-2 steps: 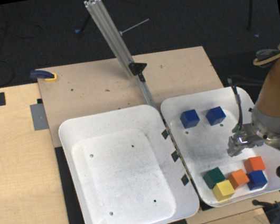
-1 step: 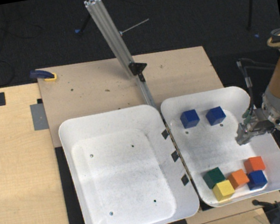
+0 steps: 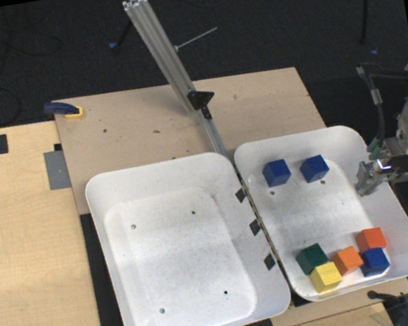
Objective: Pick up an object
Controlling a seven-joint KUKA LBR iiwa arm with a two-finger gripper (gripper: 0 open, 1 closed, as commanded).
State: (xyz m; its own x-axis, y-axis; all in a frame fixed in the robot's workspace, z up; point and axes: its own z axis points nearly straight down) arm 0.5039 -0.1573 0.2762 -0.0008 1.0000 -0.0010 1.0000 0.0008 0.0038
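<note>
We are at the approach step: nothing is picked yet. Our gripper (image 3: 368, 175) sits at the right bin's (image 3: 337, 135) right rim, and we cannot tell how its claw stands.

The candidates all lie in that bin. Two blue cubes (image 3: 276, 172) (image 3: 314, 168) sit near the far wall, apart from each other. A cluster crowds the near right corner: green cube (image 3: 311, 258), yellow cube (image 3: 325, 276), orange cube (image 3: 347, 259), red cube (image 3: 370, 238) and a third blue one (image 3: 374, 261), several touching.

We judge the nearer lone blue cube the easiest target. Next we need to move inward over it, line up, and descend.
</note>
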